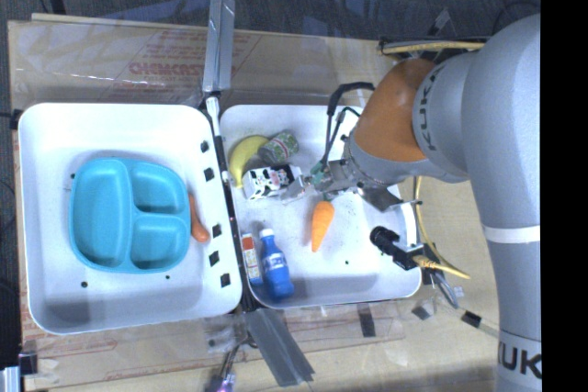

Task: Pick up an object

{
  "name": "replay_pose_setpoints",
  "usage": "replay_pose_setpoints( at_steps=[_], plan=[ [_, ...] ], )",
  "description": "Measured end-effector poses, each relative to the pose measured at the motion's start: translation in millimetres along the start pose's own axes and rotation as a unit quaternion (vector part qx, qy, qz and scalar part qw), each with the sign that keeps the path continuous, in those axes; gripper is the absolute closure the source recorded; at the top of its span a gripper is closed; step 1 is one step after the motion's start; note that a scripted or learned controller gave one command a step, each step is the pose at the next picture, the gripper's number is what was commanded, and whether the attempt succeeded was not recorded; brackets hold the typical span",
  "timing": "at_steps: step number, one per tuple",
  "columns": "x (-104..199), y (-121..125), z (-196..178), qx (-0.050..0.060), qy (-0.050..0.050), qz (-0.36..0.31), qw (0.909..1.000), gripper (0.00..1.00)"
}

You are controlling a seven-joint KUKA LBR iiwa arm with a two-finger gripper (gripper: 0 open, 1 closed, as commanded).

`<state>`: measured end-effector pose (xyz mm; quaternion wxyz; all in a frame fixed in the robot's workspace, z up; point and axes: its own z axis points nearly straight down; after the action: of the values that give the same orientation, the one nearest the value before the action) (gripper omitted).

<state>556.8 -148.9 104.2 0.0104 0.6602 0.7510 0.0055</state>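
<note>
Camera view has the grey arm [487, 106] bulking over the right side, its orange band [390, 110] covering the far right corner of the right bin [367, 287]. The gripper [322, 177] sits low beneath the wrist, mostly masked by it, and I cannot tell whether it is parted or closed, or whether anything is in it. On the surface [110, 50], the left bin [46, 197] carries a blue divided tray [129, 214], with an orange thing [197, 223] half hidden along the tray's right edge. In the right bin a yellow banana [241, 153] lies at the far left, a green patterned item [283, 143] beside it, hard to make out. A black-and-white carton [268, 181] sits just left of the gripper. An orange carrot [321, 223] lies just below the gripper, and a blue bottle [275, 265] rests near the front-left corner.
</note>
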Motion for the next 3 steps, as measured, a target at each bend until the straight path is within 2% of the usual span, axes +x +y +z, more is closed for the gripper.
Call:
replay_pose_setpoints(
  at_steps=[1,2,3],
  plan=[
    [-24.6,-35.3,10.7,0.01,0.004,0.012,0.9999,0.0],
    [-52.0,-66.1,11.8,0.014,0.005,0.117,0.9931,0.0],
    [-52.5,-65.3,1.8,0.014,0.005,0.115,0.9933,1.0]
  ],
)
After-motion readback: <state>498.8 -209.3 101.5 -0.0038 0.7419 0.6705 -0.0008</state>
